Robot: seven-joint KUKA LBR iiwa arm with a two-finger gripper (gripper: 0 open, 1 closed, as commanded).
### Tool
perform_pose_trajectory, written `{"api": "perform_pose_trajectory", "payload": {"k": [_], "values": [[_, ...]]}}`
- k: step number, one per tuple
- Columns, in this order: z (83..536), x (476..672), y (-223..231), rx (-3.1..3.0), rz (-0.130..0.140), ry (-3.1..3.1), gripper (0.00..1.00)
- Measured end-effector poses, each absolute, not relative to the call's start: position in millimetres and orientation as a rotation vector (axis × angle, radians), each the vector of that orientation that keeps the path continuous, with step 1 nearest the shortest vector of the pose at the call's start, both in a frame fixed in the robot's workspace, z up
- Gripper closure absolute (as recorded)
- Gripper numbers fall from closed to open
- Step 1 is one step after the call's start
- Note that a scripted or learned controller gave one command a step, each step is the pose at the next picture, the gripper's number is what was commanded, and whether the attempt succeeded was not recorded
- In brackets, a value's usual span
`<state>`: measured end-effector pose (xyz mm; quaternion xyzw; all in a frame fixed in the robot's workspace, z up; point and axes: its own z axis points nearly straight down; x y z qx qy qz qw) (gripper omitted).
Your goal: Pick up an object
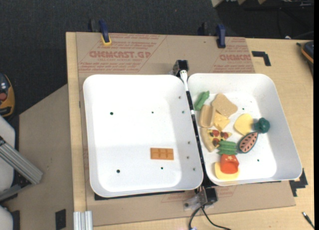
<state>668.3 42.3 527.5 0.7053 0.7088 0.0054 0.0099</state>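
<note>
Toy food [227, 124] heaped in right bin [279, 124], pieces touching, so tight grabs; orange block [162, 154] alone in left bin [99, 124], maybe easiest; pincer state: cannot tell

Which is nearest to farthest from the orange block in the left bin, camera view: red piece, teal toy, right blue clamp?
Measured from the orange block:
1. Red piece, front of the right bin, close to the divider.
2. Teal toy, right bin, middle, toward its outer side.
3. Right blue clamp, on the board's back edge, outside the bins.
</note>
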Motion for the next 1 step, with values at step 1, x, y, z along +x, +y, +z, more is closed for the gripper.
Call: {"api": "perform_pose_trajectory", "payload": {"k": [1], "values": [[538.4,668.7,42.9,2.199,0.021,2.211,1.00]]}}
